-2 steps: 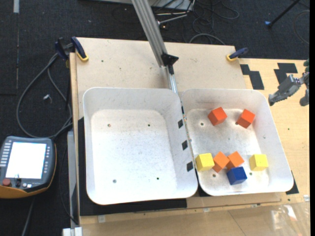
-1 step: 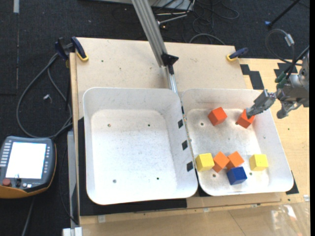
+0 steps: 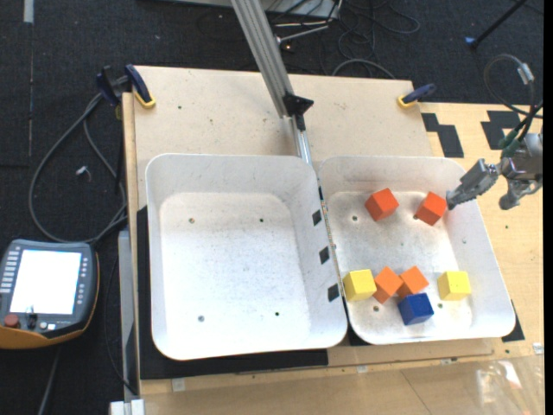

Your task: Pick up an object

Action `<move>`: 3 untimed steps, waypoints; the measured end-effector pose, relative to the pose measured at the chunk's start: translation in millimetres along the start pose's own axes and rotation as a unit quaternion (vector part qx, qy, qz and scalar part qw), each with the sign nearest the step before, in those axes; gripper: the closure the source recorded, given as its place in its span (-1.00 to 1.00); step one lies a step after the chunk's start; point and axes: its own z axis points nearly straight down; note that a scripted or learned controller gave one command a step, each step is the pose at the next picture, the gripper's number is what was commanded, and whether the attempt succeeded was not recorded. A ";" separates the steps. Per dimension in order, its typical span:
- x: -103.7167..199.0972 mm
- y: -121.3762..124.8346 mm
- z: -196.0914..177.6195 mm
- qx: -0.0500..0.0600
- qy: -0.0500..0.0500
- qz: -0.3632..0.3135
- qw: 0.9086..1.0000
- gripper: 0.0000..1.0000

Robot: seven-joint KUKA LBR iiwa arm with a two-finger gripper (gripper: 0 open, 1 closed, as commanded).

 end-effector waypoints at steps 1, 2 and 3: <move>66.7 0.0 71.0 0.003 0.002 -0.006 1.000 -1.00; 63.4 0.1 -147.7 -0.006 0.000 -0.003 1.000 -1.00; 124.4 34.3 -142.4 -0.002 0.001 -0.006 1.000 -1.00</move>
